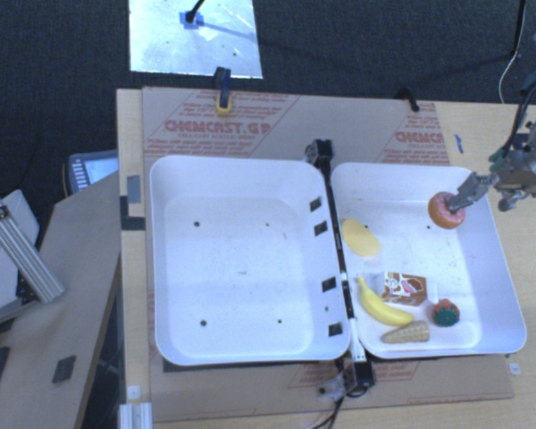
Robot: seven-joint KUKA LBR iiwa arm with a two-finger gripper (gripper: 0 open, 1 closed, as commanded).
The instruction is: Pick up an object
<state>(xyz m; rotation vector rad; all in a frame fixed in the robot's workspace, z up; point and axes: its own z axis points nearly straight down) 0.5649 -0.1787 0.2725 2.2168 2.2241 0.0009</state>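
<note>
Gripper (460,197) at the pink donut (446,210), far right corner of the right bin (496,239); nothing lifted yet.

Fingertip overlaps the donut's near edge; whether the grip is closed or loose I cannot tell at this resolution. Donut appears to lie flat, round, no long axis, hole facing up. Grasp and lift remain. Banana (381,304), cone (406,332) sit well apart, near the bin's front.

The grey robot arm (534,164) is cut off by the right edge, its gripper (456,201) partly covering the round orange-and-pink doughnut-like object (445,213); the small printed brown-and-white packet (405,288) carries markings too small to read.
</note>
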